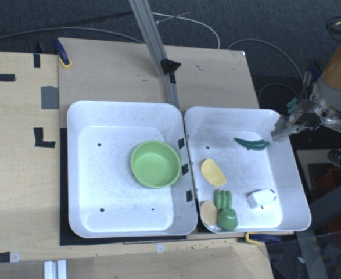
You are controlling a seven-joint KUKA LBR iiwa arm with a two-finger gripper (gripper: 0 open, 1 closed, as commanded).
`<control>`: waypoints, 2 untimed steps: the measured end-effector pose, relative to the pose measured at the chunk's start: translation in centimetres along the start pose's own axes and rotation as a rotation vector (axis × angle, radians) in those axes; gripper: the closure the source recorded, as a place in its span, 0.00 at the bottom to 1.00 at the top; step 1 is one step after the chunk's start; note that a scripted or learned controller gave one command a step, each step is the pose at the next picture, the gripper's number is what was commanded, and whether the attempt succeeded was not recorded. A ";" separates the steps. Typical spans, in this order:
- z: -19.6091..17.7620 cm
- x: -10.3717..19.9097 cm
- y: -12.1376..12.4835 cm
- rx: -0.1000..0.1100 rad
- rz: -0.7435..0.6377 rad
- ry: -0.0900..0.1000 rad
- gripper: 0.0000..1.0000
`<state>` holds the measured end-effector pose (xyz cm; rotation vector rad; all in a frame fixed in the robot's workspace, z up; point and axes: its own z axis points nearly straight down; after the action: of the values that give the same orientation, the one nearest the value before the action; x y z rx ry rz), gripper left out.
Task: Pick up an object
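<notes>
Whether the jaws were released or clenched could not be told, for the gripper [279,131] showed as a small grey shape at the right bin's [286,173] far right rim, just beside the tip of a teal curved piece [251,143] and not visibly around it. The left bin [89,173] held a green bowl [155,164], upright, near its right wall. In the right bin, the teal piece lay near the far wall; a yellow oval object [213,172] rested near the middle-left; a green ridged object [225,209] sat at the near edge, touching a pale tan oval piece [207,211] on its left; and a small white object [261,199] lay toward the near right corner, apart from the others.
</notes>
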<state>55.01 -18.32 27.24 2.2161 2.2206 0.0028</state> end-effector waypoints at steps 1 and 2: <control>1.5 5.9 0.9 0.006 -0.005 0.003 1.00; 3.0 11.7 2.1 0.007 -0.005 0.003 1.00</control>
<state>57.11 -6.62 24.19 2.2160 2.2312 -0.0020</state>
